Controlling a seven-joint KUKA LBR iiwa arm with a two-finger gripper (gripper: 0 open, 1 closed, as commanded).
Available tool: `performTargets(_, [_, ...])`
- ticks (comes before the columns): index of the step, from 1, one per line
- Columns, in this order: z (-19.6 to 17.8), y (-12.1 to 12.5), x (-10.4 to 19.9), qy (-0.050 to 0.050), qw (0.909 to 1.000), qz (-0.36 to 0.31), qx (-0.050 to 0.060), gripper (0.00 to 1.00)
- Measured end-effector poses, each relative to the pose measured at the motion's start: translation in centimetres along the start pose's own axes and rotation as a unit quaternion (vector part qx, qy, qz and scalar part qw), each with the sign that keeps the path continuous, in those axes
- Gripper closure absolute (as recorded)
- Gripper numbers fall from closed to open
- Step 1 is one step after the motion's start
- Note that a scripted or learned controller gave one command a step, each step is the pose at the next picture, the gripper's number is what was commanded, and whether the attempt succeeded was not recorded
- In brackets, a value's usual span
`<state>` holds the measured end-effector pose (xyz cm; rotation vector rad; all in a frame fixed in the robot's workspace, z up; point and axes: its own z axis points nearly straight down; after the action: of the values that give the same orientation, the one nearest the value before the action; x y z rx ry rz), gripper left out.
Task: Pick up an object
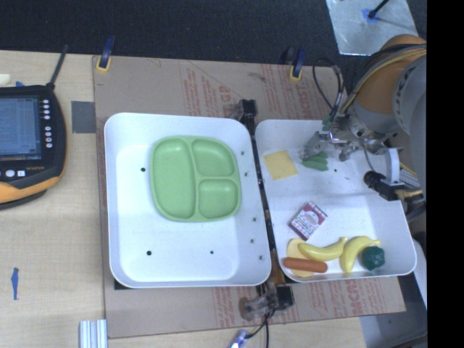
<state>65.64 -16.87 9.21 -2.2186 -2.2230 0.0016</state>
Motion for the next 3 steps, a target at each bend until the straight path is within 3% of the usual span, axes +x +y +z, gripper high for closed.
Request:
performTargets(1, [-1.6,0.3,0.0,-0.001,1.0000,-0.002,-0.004,1.00])
performTargets(2, [-1.3,0.2,0.0,-0.001,1.0000,-0.003,-0.002,0.00])
performTargets(3, [0.0,0.0,0.5,0.000,1.0000,-0.001,0.001,0.00])
